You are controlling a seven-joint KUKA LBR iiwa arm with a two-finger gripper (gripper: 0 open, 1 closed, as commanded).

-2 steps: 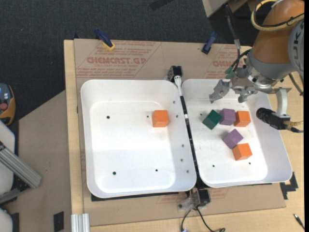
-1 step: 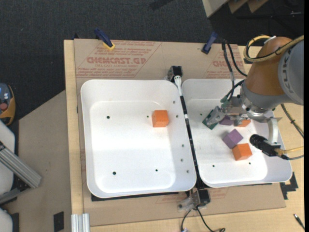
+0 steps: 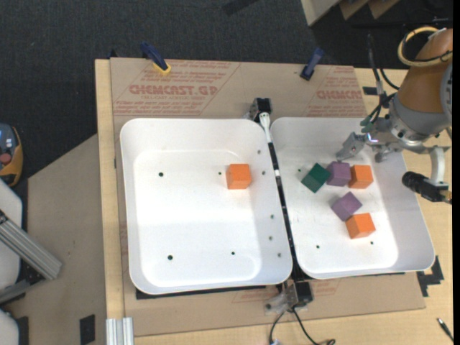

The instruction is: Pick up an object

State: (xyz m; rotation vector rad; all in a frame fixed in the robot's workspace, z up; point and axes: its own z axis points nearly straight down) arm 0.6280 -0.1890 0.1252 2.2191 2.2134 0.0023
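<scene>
Claw (image 3: 366,144) hovers above the right white plastic bin (image 3: 402,259), fingers spread and empty, it seems, though the view is poor. Approach step: it must descend onto the purple wooden cube (image 3: 339,173), which is wedged between the dark green cube (image 3: 315,177) and orange cube (image 3: 361,176), crowding any grasp. A lone orange block (image 3: 238,176) sits in the left bin (image 3: 144,264).

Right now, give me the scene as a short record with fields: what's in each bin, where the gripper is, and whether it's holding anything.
left bin: one orange cube, near its right wall
right bin: five blocks
row at top of right bin: green block, purple block, orange block, side by side
pair below: second purple block, second orange block, close together
gripper: over the right bin's upper part, just above the row of three
held: nothing visible between the fingers
</scene>
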